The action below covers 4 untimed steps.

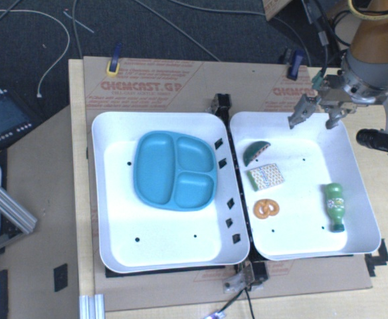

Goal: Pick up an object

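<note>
My gripper (pixel 315 115) hangs over the far edge of the right bin (pixel 353 178), its two fingers spread apart and nothing between them. Below it in that bin lie a green watermelon slice (pixel 256 152), a pale patterned sponge-like block (pixel 266 176), an orange pretzel (pixel 266 209) and a green bottle (pixel 334 206) on its side near the right wall. The watermelon slice is the closest item, down and to the left of the fingers. A blue divided plate (pixel 175 170) rests in the left bin (pixel 114 224).
The arm with its orange band (pixel 375 28) comes in from the top right. A black clamp (pixel 220 103) sits at the far end of the divider between the bins. Blue clips (pixel 115 58) hold the cardboard base. Cables lie on the dark floor behind.
</note>
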Tool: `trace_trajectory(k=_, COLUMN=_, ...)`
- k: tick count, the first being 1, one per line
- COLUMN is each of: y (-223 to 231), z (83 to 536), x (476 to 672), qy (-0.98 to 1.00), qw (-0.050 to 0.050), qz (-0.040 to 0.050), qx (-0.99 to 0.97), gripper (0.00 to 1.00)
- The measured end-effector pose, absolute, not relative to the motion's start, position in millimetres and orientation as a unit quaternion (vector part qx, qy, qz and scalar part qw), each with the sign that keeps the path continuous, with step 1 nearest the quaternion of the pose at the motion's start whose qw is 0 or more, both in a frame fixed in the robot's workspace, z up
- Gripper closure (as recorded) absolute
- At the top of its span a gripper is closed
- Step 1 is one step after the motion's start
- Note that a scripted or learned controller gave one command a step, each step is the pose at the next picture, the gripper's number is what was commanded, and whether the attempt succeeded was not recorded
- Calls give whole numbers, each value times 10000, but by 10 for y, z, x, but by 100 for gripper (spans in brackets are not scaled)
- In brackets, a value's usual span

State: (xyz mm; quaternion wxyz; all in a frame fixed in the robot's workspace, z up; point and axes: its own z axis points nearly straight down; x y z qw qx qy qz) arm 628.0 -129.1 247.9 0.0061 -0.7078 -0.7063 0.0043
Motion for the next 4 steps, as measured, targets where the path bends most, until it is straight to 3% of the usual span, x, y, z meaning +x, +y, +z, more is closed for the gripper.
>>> trace_trajectory(k=1, y=-1287, z=2562, x=6303, qy=-7073, qw=6, qz=0, qx=-7069, gripper=0)
trace_trajectory(k=4, y=-1138, z=1204, x=6353, qy=-7071, qw=22, qz=13, qx=-7071, gripper=0)
